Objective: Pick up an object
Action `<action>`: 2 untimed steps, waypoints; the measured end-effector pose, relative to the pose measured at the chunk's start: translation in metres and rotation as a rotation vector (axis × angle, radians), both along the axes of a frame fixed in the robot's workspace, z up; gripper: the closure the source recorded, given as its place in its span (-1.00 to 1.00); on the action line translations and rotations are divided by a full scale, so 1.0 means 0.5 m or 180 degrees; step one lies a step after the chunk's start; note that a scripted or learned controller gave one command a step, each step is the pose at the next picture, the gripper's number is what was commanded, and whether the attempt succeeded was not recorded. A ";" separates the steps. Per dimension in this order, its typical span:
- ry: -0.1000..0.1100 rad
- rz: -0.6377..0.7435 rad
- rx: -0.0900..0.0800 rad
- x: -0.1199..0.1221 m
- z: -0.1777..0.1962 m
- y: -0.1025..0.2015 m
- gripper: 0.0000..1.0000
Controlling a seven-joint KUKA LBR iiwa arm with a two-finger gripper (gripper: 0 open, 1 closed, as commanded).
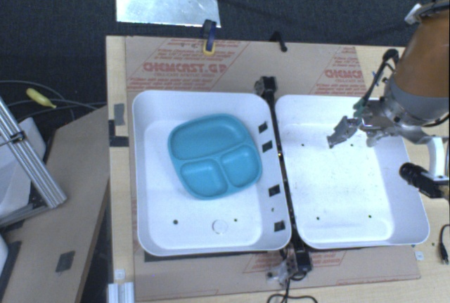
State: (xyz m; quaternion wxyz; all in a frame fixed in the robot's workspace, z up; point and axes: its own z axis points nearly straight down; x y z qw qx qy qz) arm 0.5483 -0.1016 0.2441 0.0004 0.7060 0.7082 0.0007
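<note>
The arm's gripper (342,133) hangs over the right bin (351,224), toward its far edge, above bare floor; whether it is spread or clenched cannot be told. A blue divided plate (214,164) lies flat mid-floor in the left bin (162,224).

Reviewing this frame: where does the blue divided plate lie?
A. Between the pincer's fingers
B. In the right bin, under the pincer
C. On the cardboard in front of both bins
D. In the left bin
D: the blue divided plate lies flat inside the left bin, while the pincer is over the right bin, apart from the plate.
</note>
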 end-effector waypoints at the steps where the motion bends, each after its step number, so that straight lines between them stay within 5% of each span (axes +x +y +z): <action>1: -0.0012 0.0006 -0.0001 0.002 0.022 0.000 1.00; 2: 0.0010 0.0005 0.0003 -0.093 0.003 0.053 1.00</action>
